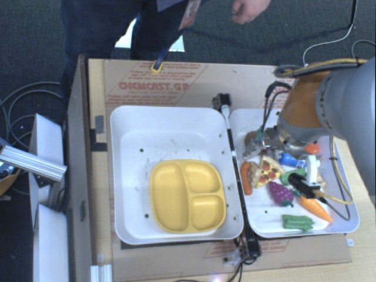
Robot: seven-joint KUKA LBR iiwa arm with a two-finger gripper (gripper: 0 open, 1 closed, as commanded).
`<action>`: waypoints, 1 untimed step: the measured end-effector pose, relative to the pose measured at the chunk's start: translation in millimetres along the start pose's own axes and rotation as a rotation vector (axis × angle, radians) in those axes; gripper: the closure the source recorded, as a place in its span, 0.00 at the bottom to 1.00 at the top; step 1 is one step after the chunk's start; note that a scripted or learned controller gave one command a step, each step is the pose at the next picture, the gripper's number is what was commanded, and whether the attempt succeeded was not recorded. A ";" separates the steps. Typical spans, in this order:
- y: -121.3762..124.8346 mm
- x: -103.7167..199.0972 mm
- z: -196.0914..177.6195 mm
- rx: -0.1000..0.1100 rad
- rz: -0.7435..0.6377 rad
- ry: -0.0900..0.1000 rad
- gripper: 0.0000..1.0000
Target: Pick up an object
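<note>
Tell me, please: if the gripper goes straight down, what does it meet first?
Probably the pizza slice below the gripper in the right bin; depth is unclear.

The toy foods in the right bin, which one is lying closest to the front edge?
The green pea pod. It lies nearest the right bin's front rim, below the carrot and purple grapes.

Right bin, toy food scattered below and around the gripper.
- Pizza slice: flat, yellow with red spots, just below the fingers.
- Red-orange chilli-like piece: lengthwise along the bin's left wall, beside the pizza.
- Purple grapes: lower right of the pizza.
- Carrot: orange, lying slantwise, further right.
- Green pod-like piece: flat, lowest, well apart from the fingers.
- Small blue item: right of the fingers; shape unclear.
</note>
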State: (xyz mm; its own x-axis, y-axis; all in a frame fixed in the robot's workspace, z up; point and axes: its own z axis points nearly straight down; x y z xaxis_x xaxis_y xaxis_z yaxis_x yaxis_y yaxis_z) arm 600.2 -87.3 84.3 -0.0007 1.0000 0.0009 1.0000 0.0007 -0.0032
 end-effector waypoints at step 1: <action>41.2 -3.6 -1.2 -0.009 -0.004 -0.002 0.00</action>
State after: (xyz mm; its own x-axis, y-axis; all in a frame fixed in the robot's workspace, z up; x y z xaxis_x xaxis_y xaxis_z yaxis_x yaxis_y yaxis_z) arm 641.4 -90.9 85.3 -0.0044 1.0000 -0.0007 1.0000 0.0044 0.0058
